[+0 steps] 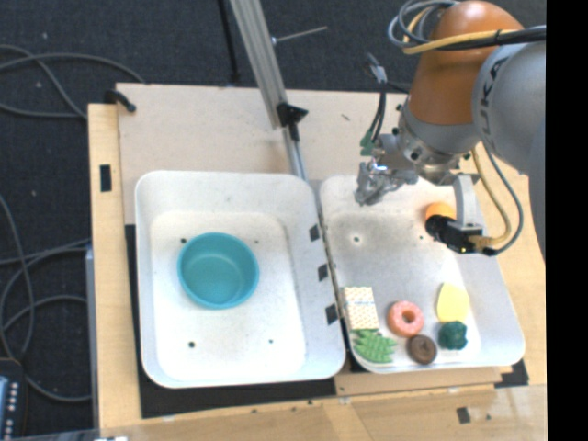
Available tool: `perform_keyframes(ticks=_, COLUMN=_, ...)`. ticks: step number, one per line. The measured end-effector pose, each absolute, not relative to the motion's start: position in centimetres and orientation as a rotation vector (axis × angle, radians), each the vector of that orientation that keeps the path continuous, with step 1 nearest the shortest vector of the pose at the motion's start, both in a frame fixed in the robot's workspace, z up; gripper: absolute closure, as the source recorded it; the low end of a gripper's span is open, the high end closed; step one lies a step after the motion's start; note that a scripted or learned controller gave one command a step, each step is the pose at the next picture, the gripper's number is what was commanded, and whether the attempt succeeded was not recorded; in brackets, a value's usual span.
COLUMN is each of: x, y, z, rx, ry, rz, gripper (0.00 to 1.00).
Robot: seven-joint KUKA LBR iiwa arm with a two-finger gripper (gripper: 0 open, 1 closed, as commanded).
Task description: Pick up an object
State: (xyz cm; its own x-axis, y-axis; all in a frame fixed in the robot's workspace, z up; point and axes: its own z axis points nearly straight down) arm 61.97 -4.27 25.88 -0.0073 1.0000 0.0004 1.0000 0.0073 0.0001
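My gripper (370, 189) hangs over the far left corner of the right bin (395, 246), with nothing seen between its fingers. Along that bin's near edge lie a pale yellow checked block (359, 307), a green ridged piece (372, 345), a pink ring (405, 319), a small brown ring (422, 348), a yellow piece (451, 302) and a dark green piece (452, 335). An orange object (438, 211) rests at the bin's right side, partly behind a black part of the arm. All of these lie apart from the gripper.
The left bin (165, 338) holds a teal bowl (218, 269). A slanted metal rail (266, 62) rises from the back of the bench between the bins. Cables trail over the dark floor at the left.
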Motion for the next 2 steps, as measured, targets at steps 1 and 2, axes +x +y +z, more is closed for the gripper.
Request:
perform_keyframes(ticks=1, x=62.0, y=1.0, z=26.3, rx=-2.213, ry=-2.23, rz=-0.004, gripper=1.0)
perform_keyframes(ticks=2, x=60.7, y=6.7, z=25.8, rx=-2.212, ry=-2.229, rz=-0.001, gripper=1.0)
